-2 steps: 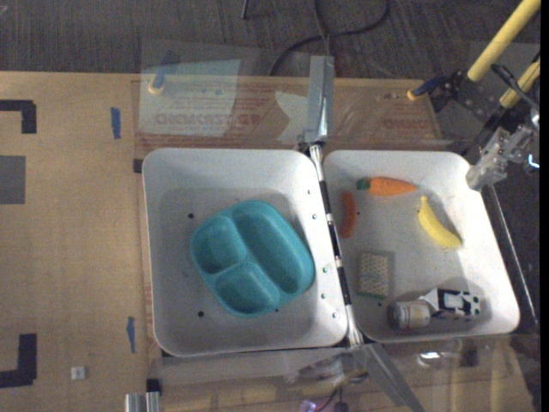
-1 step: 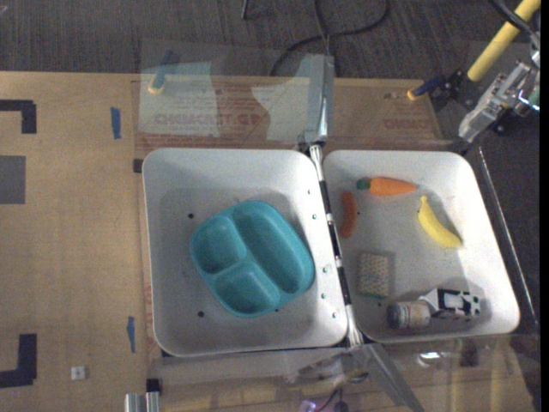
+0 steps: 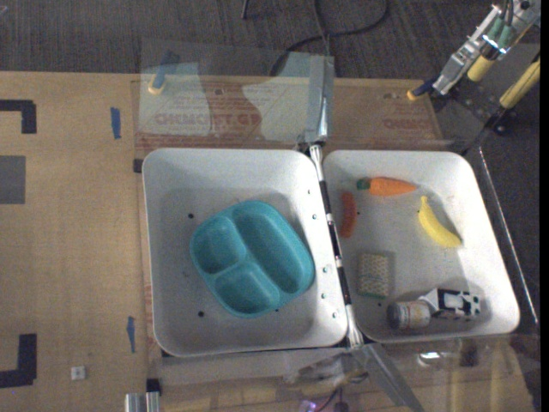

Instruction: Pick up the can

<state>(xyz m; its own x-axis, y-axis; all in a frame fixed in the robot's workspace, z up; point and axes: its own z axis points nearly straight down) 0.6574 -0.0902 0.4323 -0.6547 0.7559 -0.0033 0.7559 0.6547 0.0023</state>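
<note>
Gripper (image 3: 426, 90) hangs at the top right, outside the right bin (image 3: 489, 230) and beyond its far right corner; whether it is spread or closed cannot be told. Behind it the arm slants up toward the upper right corner. 2 bins sit side by side. The can (image 3: 410, 314) lies on its side near the right bin's front wall, well apart from the gripper. A divided teal plate (image 3: 251, 257) rests in the left bin (image 3: 171, 187).
</note>
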